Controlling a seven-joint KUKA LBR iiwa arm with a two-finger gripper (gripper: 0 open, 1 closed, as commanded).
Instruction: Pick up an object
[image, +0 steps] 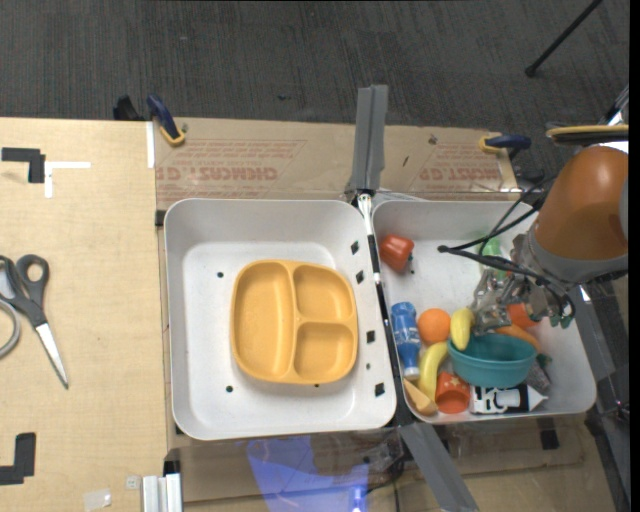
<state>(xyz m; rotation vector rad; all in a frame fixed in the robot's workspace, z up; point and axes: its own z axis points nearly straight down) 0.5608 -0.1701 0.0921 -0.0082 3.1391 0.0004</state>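
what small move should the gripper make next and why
Probably a short descent straight down. The gripper hangs in the right bin over the clutter, beside the teal bowl and lemon, with nothing seen between its fingers. Whether they are open is unclear, so this is a guess.

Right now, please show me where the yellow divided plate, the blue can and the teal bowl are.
yellow divided plate (262, 315), camera view, on its large left compartment.
blue can (404, 333), camera view, on the middle of its side.
teal bowl (492, 365), camera view, on its outer front wall.
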